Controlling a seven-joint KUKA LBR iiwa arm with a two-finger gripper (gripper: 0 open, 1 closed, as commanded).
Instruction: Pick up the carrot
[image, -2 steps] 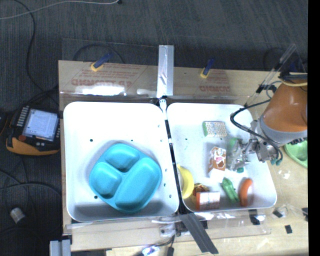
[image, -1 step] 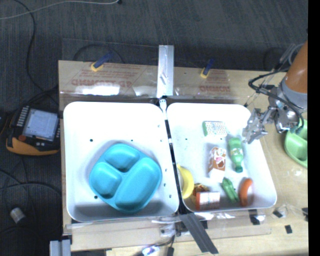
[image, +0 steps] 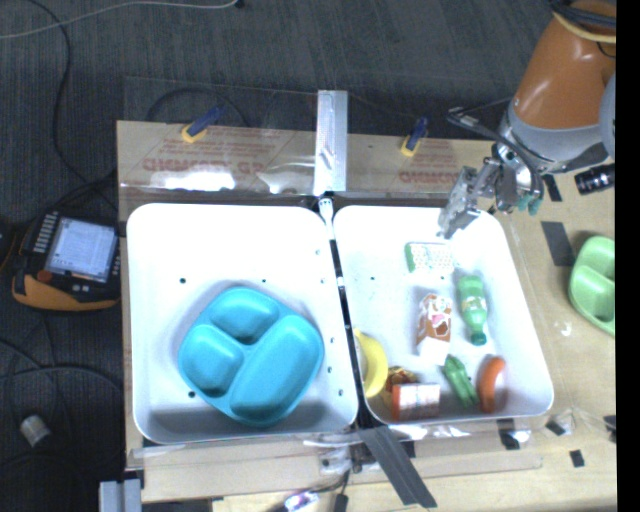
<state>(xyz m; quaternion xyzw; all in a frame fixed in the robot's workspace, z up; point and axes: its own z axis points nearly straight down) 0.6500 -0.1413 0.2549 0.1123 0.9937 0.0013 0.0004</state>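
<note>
No lettering can be read with certainty. The clear sheet (image: 235, 160) behind the bins carries reddish print, too blurred to make out. The small packet (image: 434, 322) in the right bin (image: 520, 290) and the can (image: 413, 398) beside the front wall bear printed labels, but their words are too small to tell.

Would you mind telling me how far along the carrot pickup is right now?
Nothing looks done yet: the carrot lies in the right bin, at its near right corner beside a green item. In hand: the tool hangs over the bin's far edge, away from the carrot, with nothing between its fingers. Left: moving to the carrot, gripping and lifting.
</note>
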